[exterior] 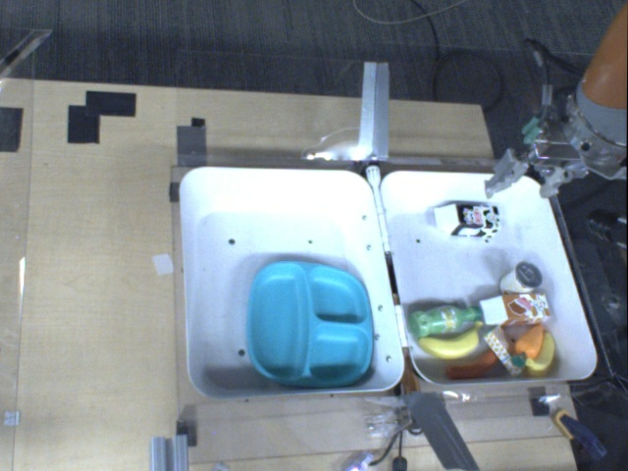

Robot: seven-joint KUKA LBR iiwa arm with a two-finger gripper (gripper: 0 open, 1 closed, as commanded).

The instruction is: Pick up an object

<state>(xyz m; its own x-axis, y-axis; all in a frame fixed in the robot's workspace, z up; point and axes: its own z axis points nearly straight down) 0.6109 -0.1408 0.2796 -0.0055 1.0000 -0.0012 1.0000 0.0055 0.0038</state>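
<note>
Toy food (481,340) crowds the right bin's (579,302) near edge; a blue divided plate (312,324) fills the left bin (211,263). Gripper (525,170), fingers spread and holding nothing, hovers over the right bin's far-right corner.

text: none legible — labels on packages (517,334) too blurred

pale wooden bench (88,292) bears two white bins: left bin (201,263); right bin (574,292), side by side
</note>
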